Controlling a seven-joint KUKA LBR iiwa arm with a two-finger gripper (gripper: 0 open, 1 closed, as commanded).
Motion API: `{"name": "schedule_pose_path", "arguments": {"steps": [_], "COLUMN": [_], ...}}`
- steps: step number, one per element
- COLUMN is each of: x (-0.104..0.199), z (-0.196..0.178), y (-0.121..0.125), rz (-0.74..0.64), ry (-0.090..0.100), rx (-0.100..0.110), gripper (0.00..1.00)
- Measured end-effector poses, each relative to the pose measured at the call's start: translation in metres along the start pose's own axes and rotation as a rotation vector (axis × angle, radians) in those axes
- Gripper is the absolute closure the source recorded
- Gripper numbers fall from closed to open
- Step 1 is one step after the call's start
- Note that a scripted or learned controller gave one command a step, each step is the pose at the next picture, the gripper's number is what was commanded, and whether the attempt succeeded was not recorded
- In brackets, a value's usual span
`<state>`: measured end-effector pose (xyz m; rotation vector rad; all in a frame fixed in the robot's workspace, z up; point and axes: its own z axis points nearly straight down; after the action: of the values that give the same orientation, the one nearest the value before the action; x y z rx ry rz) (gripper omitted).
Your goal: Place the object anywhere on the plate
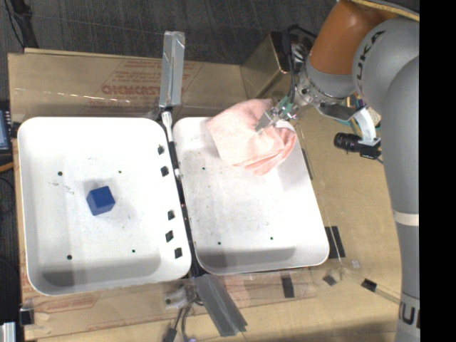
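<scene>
Cloth: a pink cloth (251, 135) is seen crumpled at the far right corner of the right bin (249, 219), part of it raised above the bin floor and draped toward the rim.
Fingers: the fingers (274, 116) are seen at the cloth's upper right edge, closed narrowly on a fold of the pink fabric, which is pinched between them.
Arm: a grey arm (399, 120) with an orange band is reached in from the right, its wrist hung over the far right corner of the right bin.
Left bin: a small blue cube (100, 199) is set on the floor of the left bin (43, 155), well apart from the cloth.
Bins: both are shallow and white, placed side by side and touching along a middle seam; dark specks are scattered on their floors.
Desk: a tan cardboard-covered desk (356, 212) is seen under and around the bins, with red printing along its far edge.
Room: dark grey carpet is seen beyond the desk.
</scene>
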<state>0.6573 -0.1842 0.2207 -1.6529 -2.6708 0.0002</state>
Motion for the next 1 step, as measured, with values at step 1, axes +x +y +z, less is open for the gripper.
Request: {"name": "schedule_pose_path", "arguments": {"steps": [1], "x": [0.0007], "z": [-0.0113], "y": [0.0013], "rz": [-0.005], "ry": [-0.001], "rx": [-0.001], "gripper": [1.00]}}
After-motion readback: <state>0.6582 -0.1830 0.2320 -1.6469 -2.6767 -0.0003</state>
